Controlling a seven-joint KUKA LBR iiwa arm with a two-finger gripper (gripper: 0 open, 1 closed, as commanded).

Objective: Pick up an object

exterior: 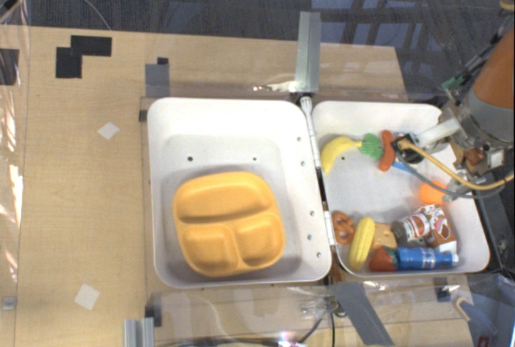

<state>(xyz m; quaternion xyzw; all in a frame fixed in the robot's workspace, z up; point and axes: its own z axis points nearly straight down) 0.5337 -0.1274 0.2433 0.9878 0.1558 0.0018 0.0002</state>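
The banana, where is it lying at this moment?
The banana lies in the right bin, in its upper left part near the wall shared with the left bin, just left of a green toy.

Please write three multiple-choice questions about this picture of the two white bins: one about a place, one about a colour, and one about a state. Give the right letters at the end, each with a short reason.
1. Where does the yellow divided tray lie?
A. in the left bin
B. in the right bin
C. on the wooden bench outside the bins

2. What colour is the leafy top beside the banana?
A. blue
B. green
C. purple

3. How does the blue bottle rest?
A. upright on its base
B. on its side near the front wall of the right bin
C. hanging over the bin's rim

Answers: 1 A, because the tray sits inside the left bin's white walls. 2 B, because the green leafy piece touches the banana's right end. 3 B, because the bottle's long body lies flat along the bin floor beside the red tomato-like piece.
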